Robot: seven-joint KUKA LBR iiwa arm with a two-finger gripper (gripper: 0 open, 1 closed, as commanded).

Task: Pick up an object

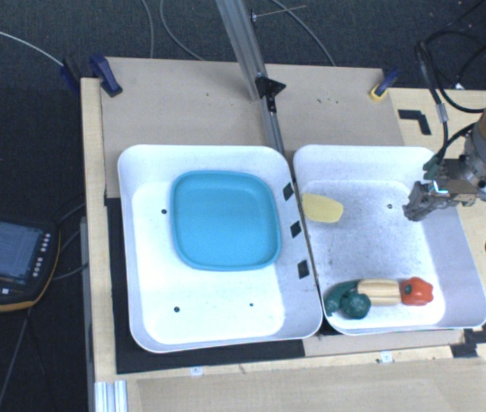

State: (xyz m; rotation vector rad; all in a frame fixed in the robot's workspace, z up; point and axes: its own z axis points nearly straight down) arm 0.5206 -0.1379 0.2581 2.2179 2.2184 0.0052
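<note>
A wooden worktop [183,101] fills mid-frame, bearing two shallow white bins side by side. The left bin [140,316] carries a blue square plate [226,220] at centre. The right bin [458,264] has a yellow piece [323,208] near its upper left, and along its lower edge a green item [348,301], a tan block [379,292] and a red item [416,291] in a row. At the frame's right, the gripper [419,206] hovers over the right bin's upper right part; its state cannot be told.
</note>
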